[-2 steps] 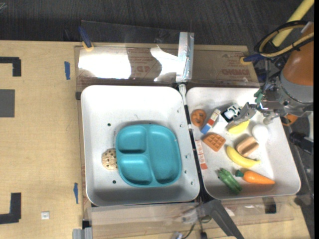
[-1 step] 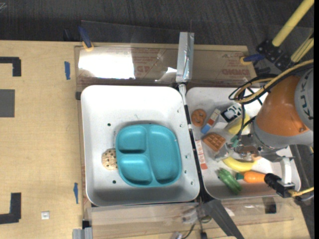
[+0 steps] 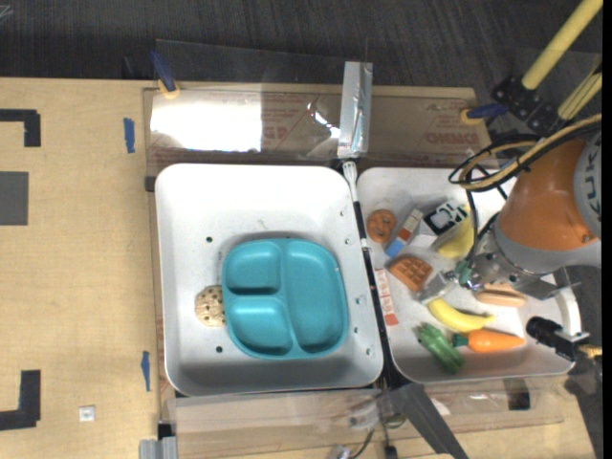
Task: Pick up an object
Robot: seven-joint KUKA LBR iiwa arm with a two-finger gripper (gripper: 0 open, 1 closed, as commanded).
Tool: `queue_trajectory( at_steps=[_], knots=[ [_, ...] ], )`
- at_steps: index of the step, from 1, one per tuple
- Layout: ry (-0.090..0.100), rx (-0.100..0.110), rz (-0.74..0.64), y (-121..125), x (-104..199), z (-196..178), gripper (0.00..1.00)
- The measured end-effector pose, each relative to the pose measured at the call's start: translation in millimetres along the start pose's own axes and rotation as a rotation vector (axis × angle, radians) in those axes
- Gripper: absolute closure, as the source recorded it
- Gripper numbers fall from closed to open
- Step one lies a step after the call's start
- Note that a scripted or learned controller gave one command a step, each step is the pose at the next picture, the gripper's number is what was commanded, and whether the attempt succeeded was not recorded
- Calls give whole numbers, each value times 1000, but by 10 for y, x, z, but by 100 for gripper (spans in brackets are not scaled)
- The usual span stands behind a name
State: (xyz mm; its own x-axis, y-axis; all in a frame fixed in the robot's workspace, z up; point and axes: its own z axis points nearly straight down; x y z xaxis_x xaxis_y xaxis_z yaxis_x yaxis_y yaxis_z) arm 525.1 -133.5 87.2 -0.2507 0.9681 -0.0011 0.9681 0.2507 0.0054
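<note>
Down in the right bin (image 3: 406,185), toy food lies scattered close together: an orange round piece with a face (image 3: 382,223) near the divider, a small blue-and-orange block (image 3: 403,236) beside it, a brown waffle-like piece (image 3: 412,273) below that, a black-and-white box (image 3: 444,217), a yellow piece (image 3: 457,240) under the box, a banana (image 3: 456,316), a carrot (image 3: 495,341) and a green vegetable (image 3: 440,346) along the near wall. A pale hot dog (image 3: 501,298) lies just above the carrot. A red-and-white label (image 3: 384,299) runs along the bin's left rim.

The left bin (image 3: 182,256) carries a teal divided plate (image 3: 284,295) with three compartments, and a round cookie (image 3: 209,304) touches the plate's left edge.

Both bins sit on a cardboard-covered bench (image 3: 67,285) marked with black corner brackets and bits of blue tape; a clear plastic sheet (image 3: 249,122) and a taped strip stand behind them, with dark carpet beyond. Yellow poles and black cables crowd the upper right.

The arm (image 3: 550,199), its orange band uppermost, hangs over the right bin's right half. The gripper (image 3: 475,273) sits low among the toys, between the yellow piece and the hot dog, near the banana; the wrist hides it, so whether it is clenched or released cannot be told. The banana lies just below and left of it, apart from it.
</note>
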Motion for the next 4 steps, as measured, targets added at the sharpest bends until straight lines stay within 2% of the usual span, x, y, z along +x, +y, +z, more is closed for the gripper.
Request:
queue_trajectory(
  at_steps=[1, 2, 3, 4],
  knots=[
    [-4, -7, 1, 19, -9, -117, 100],
    [-1, -3, 181, 324, 600, -2078, 100],
    [-1, 0, 194, 107, 553, -3037, 100],
    [-2, 1, 338, 25, 814, -3471, 100]
  ],
)
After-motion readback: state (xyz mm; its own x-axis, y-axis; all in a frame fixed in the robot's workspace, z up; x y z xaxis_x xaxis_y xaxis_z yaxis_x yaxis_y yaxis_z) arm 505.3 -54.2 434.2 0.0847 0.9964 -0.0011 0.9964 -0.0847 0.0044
